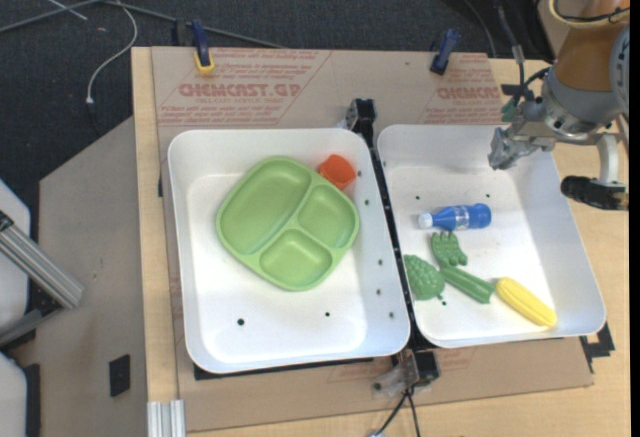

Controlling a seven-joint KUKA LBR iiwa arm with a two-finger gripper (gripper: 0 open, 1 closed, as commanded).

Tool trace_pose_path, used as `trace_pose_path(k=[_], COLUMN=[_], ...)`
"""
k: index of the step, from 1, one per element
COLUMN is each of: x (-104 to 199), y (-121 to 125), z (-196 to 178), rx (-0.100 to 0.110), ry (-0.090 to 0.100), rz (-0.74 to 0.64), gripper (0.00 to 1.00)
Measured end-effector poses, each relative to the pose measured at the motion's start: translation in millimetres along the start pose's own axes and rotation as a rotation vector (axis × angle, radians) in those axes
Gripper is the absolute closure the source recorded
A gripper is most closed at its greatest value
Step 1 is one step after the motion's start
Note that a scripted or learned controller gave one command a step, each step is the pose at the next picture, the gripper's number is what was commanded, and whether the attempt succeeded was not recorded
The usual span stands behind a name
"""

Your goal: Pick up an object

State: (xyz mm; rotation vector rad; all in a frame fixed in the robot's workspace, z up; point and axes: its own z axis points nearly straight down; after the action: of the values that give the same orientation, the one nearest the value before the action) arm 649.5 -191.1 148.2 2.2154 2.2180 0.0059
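The right bin (545, 180) holds a blue bottle (457, 217) lying on its side, a green toy vegetable (447, 271) below it, and a yellow corn cob (525, 301) near the front right corner. In the left bin (200, 175) a green divided plate (288, 222) lies flat, with a small orange object (338, 169) at its upper right edge. My gripper (503, 151) hangs over the back right part of the right bin, above and to the right of the blue bottle, apart from every object.
The two bins sit on a cardboard sheet (250, 85) clamped at the back by blue clips (203, 47). A black clip (361, 113) sits between the bins at the back. The arm (590, 45) comes in from the upper right.
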Motion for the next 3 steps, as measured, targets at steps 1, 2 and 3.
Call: trace_pose_path(k=[1,2,3], x=[-3,-3,39], y=[4,0,-15], z=[-45,-92,-87], rx=[0.000,0.000,0.010], ry=[0.000,0.000,0.004], rz=[0.000,0.000,-0.003], gripper=[1.00,1.00,1.00])
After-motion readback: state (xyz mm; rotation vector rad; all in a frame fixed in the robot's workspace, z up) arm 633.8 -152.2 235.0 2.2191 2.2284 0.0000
